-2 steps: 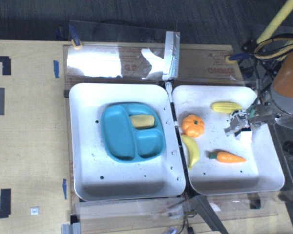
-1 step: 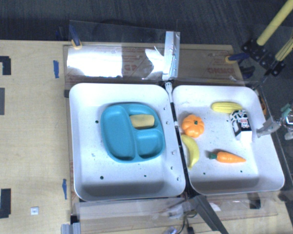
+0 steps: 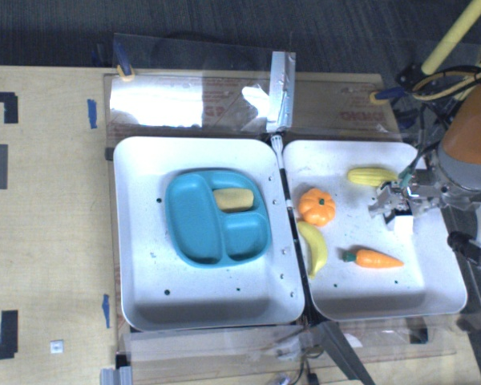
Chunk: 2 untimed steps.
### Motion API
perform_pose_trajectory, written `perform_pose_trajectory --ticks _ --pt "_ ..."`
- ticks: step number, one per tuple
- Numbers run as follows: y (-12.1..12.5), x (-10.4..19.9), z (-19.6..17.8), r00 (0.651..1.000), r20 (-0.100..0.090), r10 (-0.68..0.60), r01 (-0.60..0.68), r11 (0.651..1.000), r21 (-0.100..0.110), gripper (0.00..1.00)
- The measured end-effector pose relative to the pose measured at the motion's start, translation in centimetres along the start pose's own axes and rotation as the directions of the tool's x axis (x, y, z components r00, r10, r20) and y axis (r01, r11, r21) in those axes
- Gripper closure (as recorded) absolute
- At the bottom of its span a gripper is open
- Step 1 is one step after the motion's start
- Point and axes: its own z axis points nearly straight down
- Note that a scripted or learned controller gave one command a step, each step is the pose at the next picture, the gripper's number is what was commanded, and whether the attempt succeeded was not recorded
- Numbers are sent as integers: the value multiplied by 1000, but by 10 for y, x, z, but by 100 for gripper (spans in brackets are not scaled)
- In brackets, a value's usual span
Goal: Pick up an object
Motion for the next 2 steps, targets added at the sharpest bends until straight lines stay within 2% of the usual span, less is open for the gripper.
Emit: perform_pose_trajectory --ticks 1,2 --pt "35 -11 38 999 -6 -45 45 999 -4 0" --pt "35 -11 28 999 -2 -47 47 999 -6 100"
